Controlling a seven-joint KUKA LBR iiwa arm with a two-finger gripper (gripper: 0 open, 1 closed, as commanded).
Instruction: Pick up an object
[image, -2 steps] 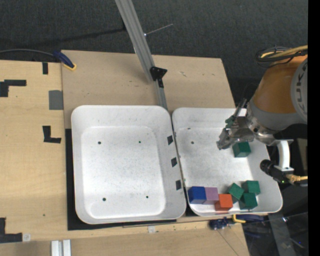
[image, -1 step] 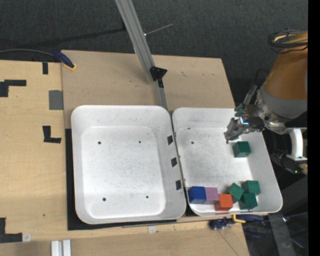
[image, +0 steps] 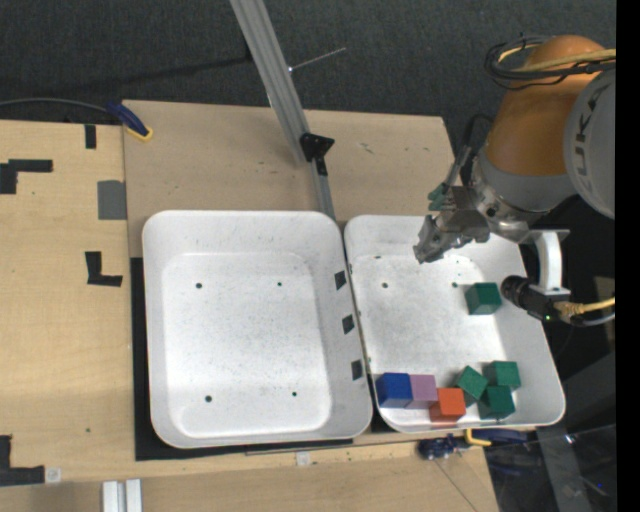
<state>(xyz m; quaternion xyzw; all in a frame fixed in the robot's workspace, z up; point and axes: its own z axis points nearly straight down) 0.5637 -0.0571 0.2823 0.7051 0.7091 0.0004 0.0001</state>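
Bins, two, shallow and white, side by side on the wooden bench (image: 60, 300). Left bin (image: 160, 240): bare speckled floor. Right bin (image: 400, 225): one green cube (image: 483, 298) lying alone near the right wall; along the near edge a cluster holding a blue cube (image: 394, 389), a pale purple cube (image: 423, 388) touching it, an orange cube (image: 450, 403), and three green cubes (image: 492, 388) bunched at the near right corner. Arm (image: 545, 115): grey with orange band, entering from the right. Gripper (image: 432, 248): poised above the far part of the right bin (well apart from every cube), nothing seen in it; whether it is open or closed cannot be told. Slanted metal rail (image: 275, 75) crosses the bench behind the bins.
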